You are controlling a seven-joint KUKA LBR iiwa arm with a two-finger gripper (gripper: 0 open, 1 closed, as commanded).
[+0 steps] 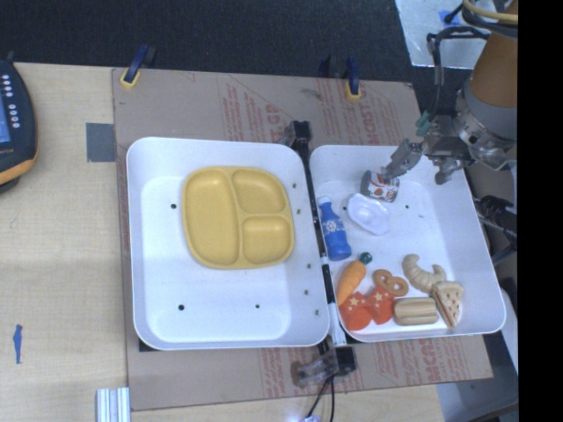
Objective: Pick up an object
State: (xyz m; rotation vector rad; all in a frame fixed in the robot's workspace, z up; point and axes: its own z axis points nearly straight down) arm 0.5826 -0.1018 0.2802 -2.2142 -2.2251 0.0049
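Camera view, looking down at a slant on two white bins side by side on the bench (62,262). Left bin (158,315): holds a yellow sectioned plate (237,216), lying flat in its upper half. Right bin (466,236): crowded with toy food. Near its top edge, upper right of the frame, a small red-and-white can (383,185), tipped, long axis running from lower left to upper right. Jaws (388,170) directly over that can, set at the can's upper end; whether clamped on it or merely touching, cannot tell from this angle. Just below the can, a pale crumpled white piece (368,214). Along the bin's left wall, a blue bottle (332,229), long axis nearly vertical in the frame, cap toward the top. Lower in the bin: an orange carrot (350,280) tilted with its green tip up and right, a red star-marked piece (362,309), a pretzel (390,282), a sausage bun (415,310), a croissant (422,274) and a pizza wedge (449,303). Grey arm with orange band (494,69) entering at the frame's upper right.
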